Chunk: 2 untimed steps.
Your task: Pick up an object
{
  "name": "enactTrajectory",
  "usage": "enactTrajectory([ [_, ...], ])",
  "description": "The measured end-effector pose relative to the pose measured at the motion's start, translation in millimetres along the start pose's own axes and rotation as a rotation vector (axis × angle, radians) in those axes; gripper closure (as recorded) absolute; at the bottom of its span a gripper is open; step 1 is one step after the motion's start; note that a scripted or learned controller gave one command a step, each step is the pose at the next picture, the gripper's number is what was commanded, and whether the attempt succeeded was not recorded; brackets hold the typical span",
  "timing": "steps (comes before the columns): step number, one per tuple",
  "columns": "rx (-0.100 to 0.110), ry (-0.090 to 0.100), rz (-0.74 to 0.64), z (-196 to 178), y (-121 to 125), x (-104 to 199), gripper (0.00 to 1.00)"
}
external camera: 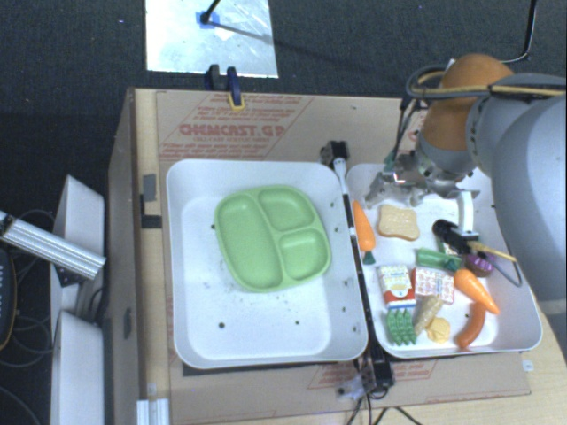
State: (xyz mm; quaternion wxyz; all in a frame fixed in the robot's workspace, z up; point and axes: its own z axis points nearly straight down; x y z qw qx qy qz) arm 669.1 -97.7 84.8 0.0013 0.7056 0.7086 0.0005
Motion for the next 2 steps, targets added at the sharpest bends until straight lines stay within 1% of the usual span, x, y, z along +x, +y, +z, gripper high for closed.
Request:
enactTrajectory([
  [1, 0.001, -0.001, -0.001, 0, 0, 13, 0.0],
  [2, -0.001, -0.001, 0.003, -1, 0, -31, 0.0],
])
